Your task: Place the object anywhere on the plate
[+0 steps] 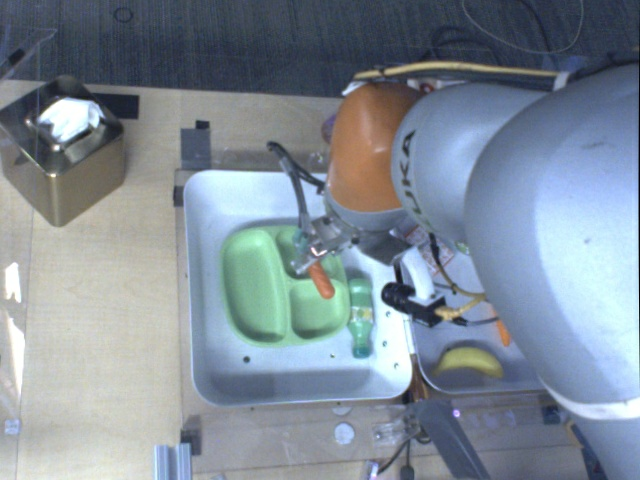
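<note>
Crowding the green plate [262,290], orange carrot [322,284], green bottle [360,318], banana [468,362] apart.

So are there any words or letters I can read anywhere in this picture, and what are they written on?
"UKA" reads down the side of the grey arm, just right of its orange band. The start of the word is cut off by the curve.
Nothing else is readable: the green plate, the bottle, the banana and the gold box show no legible text.
</note>
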